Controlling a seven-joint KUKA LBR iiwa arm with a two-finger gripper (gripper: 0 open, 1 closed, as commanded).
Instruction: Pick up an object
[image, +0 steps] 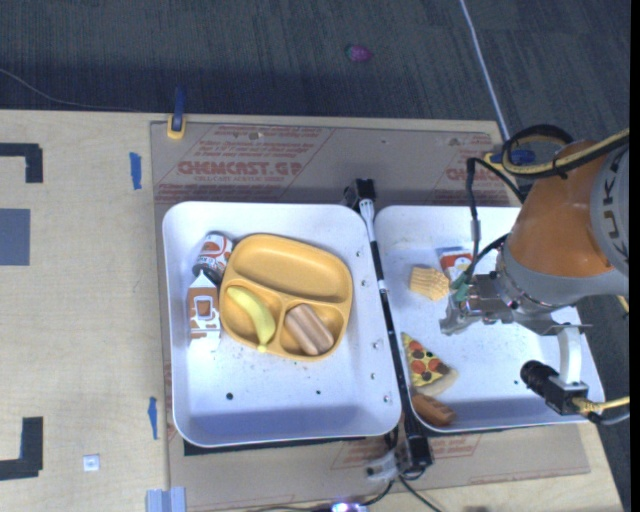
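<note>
Seemingly pincer (462, 318) hovers above right bin (500, 385).

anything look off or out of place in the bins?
Mostly tidy. One oddity: the toy hot dog in the right bin sits jammed in the near corner against the rim by the divider, partly off the flat floor. In the left bin, a can and carton are wedged beside the yellow plate.

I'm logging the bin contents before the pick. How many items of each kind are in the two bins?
Yellow divided plastic plate: 1
Toy foods: 5 (banana, sausage, pizza slice, hot dog, yellow waffle piece)
Printed packages: 3
Total: 9
</note>
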